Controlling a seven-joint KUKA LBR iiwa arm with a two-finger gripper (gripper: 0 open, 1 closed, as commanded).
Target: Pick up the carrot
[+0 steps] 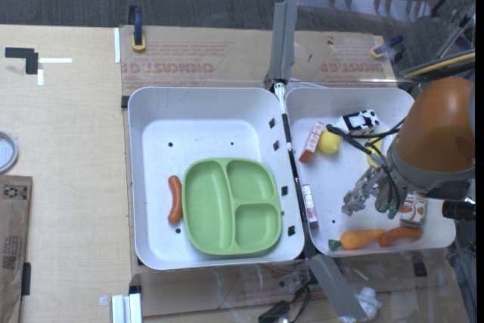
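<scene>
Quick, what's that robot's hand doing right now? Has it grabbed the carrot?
Hand: in the right bin, above the carrot, nothing visibly held. Open or closed: cannot be told.

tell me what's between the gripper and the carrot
Nothing: in the camera view only bare white bin floor separates the gripper from the carrot just below it.

- Arm [442, 134]: a wide, rounded orange band is showing above the wrist, with a grey collar sitting beneath it.
- Cables [361, 134]: thin black leads are running along the wrist housing.
- Gripper [363, 193]: bare grey metal fingers and linkages are showing, with small green and red wiring beside them.
</scene>
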